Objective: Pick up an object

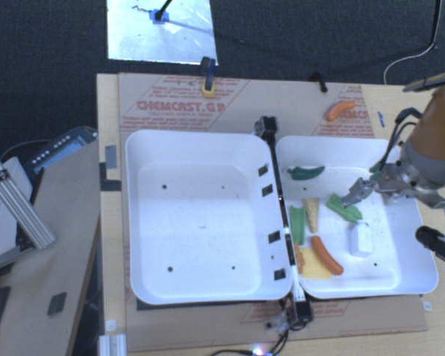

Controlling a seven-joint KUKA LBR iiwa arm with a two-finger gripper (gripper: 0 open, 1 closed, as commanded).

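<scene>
The green pod (344, 208) lies at a slant near the middle of the right bin (400, 277), and I judge it my likeliest target, since my pincer (355, 193) hangs just at its far end. It lies loose on the white floor, apart from its neighbours, which should make it an easy pick. Just near of it sits a white block (360, 239); to the left lie an orange sausage (327, 255) on a yellow slab (312, 264), a green strip (297, 224) along the bin's left wall, and a dark green pepper (305, 173) toward the far side. The left bin (200, 221) sits alongside, both on the table (170, 102). A second orange piece (340, 110) rests on the table beyond the bins.

My pincer tips point left and down toward the pod. Whether they are spread or pressed together I cannot tell at this scale, and I see nothing clearly pinched between them.
</scene>
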